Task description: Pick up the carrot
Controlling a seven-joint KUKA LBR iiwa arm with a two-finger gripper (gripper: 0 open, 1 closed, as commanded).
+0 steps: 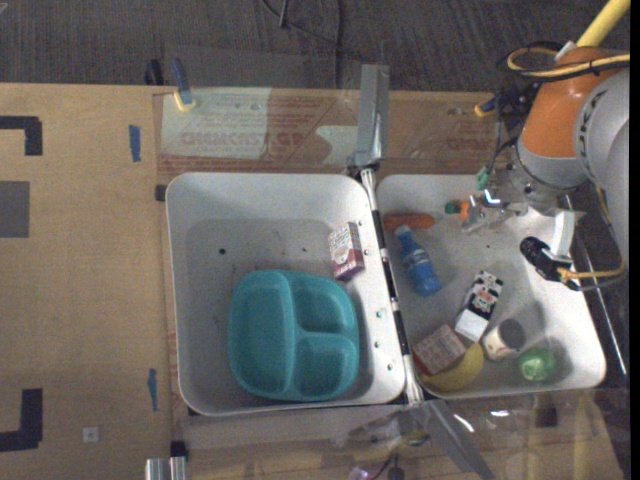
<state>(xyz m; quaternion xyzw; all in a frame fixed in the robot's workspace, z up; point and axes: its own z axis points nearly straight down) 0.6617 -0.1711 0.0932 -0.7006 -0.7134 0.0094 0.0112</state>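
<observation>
Here, furthest from the fingers, the left bin [190, 268] holds a teal divided plate [295, 336], and a small pink carton [347, 250] leans near the wall shared with the right bin [580, 318]. Across that wall, the carrot [410, 221] lies flat along the right bin's far side, its tip toward the fingers but well apart from them, with a blue bottle [416, 260] just beside it on the near side. Nearer the front lie a small brown packet [440, 348], a banana [456, 370], a black-and-white carton [480, 306], a grey cup [506, 338] and a green item [537, 365]. The gripper [487, 204] hangs over the bin's far right part, beneath the orange band [560, 118]. A small orange-and-green piece [458, 207] sits just left of it. Whether the fingers are spread or pressed together I cannot tell; nothing is seen between them.
</observation>
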